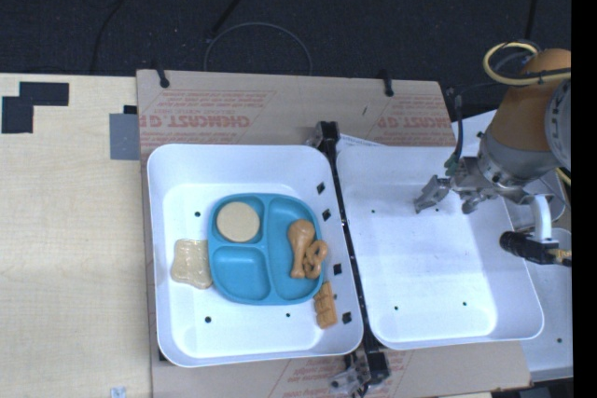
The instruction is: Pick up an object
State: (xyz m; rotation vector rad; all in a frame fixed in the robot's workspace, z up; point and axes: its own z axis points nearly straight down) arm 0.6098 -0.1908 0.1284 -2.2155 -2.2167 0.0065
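Camera view, one blue tray (244, 278), four food items, gripper (451, 199) spread, grasping nothing.

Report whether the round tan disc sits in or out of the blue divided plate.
In: the round tan disc lies inside the blue divided plate's upper-left compartment.

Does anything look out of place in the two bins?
Yes, slightly. Two food pieces lie off the blue tray on the left bin's floor: a pale one at its left edge, a brown one at its lower right corner.
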